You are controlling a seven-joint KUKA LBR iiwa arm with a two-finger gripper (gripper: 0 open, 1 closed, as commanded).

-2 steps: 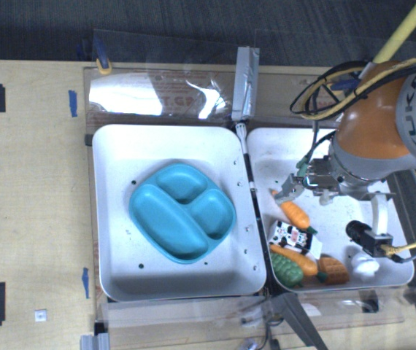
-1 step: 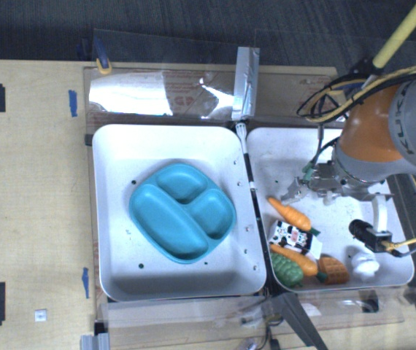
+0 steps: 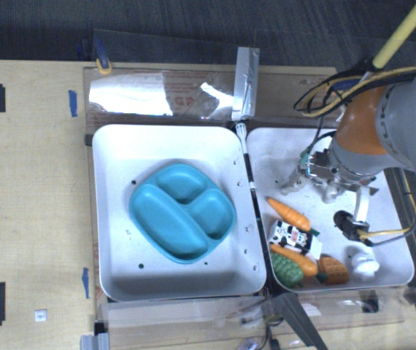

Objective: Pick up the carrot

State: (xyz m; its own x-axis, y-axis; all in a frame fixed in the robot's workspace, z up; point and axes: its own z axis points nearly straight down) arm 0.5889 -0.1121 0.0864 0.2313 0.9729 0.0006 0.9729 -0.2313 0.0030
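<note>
I am watching the camera view, looking down on 2 bins; the left bin (image 3: 113, 195) is holding a blue tray (image 3: 182, 211) with 3 sections; the right bin (image 3: 398, 265) is holding the toys and the arm (image 3: 387, 115) is reaching over its upper part from the right.

The gripper (image 3: 317, 181) is hanging over bare floor in the upper middle of the right bin; I cannot tell how it is set, as the wrist is hiding it from above, and I am seeing nothing carried under it.

The carrot (image 3: 289, 213) is lying on the bin floor near the divider, tilted, its thick end toward the lower right; it is sitting below and left of the gripper, near it but apart. Just below it a black-and-white box (image 3: 293, 237) is lying; under that, a second carrot (image 3: 295, 259) with a green vegetable (image 3: 287, 270) at its left end; a brown piece (image 3: 333, 269) and a white piece (image 3: 365, 265) are sitting further right.

I am judging the task as barely begun: the arm is over the correct bin, yet the approach, the closing and the lift are all remaining.
</note>
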